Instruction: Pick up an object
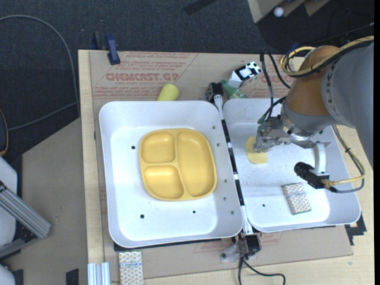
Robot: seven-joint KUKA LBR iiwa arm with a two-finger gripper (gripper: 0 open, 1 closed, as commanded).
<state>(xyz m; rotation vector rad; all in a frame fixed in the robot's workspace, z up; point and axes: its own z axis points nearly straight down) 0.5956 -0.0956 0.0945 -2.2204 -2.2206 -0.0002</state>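
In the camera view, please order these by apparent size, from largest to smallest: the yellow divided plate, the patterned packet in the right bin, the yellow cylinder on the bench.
1. yellow divided plate
2. patterned packet and yellow cylinder: these look about alike, so I leave them unranked.

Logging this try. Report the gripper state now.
Gripper: over the yellow piece in the right bin; open or shut cannot be told.

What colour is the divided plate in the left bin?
Yellow; the divided plate shows clearly in the camera view.
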